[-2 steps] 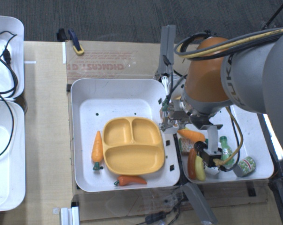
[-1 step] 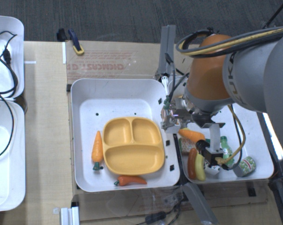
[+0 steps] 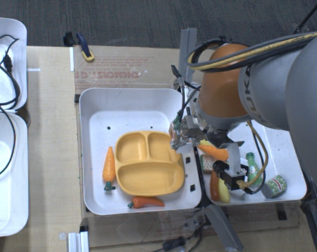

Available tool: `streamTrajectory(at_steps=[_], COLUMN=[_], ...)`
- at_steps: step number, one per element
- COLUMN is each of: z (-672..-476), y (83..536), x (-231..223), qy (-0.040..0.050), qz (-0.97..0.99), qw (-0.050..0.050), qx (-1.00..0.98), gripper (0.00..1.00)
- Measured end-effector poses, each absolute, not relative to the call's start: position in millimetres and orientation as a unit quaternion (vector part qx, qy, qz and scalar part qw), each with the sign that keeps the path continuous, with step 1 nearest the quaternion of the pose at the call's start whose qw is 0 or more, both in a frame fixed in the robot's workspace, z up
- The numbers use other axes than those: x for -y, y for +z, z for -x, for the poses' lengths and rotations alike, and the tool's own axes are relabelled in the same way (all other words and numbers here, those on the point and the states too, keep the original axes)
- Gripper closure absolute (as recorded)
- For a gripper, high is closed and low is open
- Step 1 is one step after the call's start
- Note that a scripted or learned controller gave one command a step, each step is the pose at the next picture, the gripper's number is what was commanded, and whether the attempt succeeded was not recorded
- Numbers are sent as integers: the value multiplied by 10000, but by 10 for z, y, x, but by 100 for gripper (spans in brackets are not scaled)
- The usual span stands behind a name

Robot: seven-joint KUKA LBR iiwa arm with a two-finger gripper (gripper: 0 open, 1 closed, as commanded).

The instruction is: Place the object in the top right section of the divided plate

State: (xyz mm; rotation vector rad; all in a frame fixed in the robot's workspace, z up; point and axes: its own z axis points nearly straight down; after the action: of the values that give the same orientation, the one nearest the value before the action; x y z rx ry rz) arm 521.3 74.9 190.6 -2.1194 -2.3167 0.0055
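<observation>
An orange carrot-like object [image 3: 213, 151] lies in the right bin [image 3: 289, 140], just beside the claw [image 3: 180, 133], whose opening cannot be told. The yellow divided plate [image 3: 148, 163] sits in the left bin [image 3: 95, 119], two carrots [image 3: 109, 164] beside it.

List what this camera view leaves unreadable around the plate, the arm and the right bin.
- Gripper: sits under the orange wrist band; fingers' state unreadable, and whether anything is between them.
- Right bin: the arm covers its upper part; contents there are hidden.
- Divided plate: its top right section edge is partly masked by the gripper.
- Green bottle: a cable crosses it; label too small.
- Can: print too small.
</observation>
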Motion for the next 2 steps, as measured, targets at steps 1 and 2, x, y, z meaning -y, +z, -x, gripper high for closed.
streamTrajectory(at_steps=[1,2], z=[-5127,-5186], y=[2002,1909], x=[-770,54], qy=[8,7], qz=[4413,4146], qw=[7,7], qx=[8974,9100], gripper=[100,100])
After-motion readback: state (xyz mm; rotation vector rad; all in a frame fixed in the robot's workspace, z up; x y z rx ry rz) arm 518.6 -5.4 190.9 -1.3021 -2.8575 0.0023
